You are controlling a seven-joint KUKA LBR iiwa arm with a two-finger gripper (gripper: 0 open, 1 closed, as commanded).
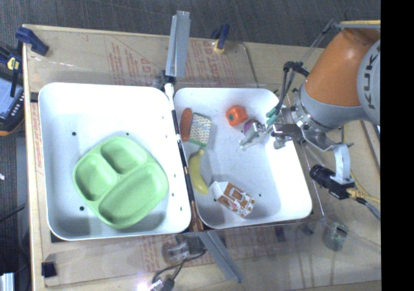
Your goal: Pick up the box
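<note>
The small white-and-brown carton box [234, 198] lies flat in the right white bin [294, 202], likely light, crushable; grip its narrow sides. The pincer [259, 134] hangs spread, empty.

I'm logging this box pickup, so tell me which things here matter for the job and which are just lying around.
For the job:
box, lying in the right bin
gripper, above that bin's far side

Lying about:
green divided plate in the left bin
banana
orange item
patterned packet
</note>
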